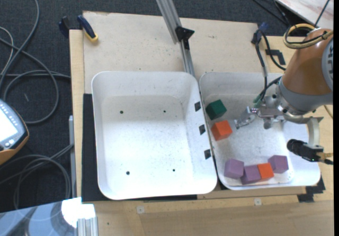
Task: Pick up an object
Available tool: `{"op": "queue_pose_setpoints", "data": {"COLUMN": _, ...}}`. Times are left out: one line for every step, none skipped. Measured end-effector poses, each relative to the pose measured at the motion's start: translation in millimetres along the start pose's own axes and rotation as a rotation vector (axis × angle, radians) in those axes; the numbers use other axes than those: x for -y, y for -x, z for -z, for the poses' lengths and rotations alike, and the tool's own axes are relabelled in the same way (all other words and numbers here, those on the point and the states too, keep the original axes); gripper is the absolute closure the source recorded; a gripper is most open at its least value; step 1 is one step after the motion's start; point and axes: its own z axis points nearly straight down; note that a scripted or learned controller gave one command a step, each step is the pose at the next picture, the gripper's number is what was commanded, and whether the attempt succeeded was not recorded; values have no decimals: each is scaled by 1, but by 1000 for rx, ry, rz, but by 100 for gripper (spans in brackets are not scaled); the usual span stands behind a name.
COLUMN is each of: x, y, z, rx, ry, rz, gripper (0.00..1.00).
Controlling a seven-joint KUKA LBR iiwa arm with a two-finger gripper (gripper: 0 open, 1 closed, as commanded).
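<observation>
Metal pole (168,10), 2 clamps (87,27) (259,34), cables (32,79).

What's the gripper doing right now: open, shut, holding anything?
Gripper: cannot be told. It sits over the right bin, just right of the orange block, with nothing seen held.

an orange band is seen on the grey arm (310,79), with a metal gripper (244,119) and black cables.
</observation>
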Motion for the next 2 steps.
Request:
{"op": "queue_pose_setpoints", "data": {"x": 55, "y": -5, "z": 16, "rx": 0, "ry": -3, "rz": -1, "gripper": 0}}
{"op": "queue_pose_setpoints", "data": {"x": 57, "y": -1, "z": 83, "rx": 4, "ry": 10, "rz": 2, "gripper": 0}}
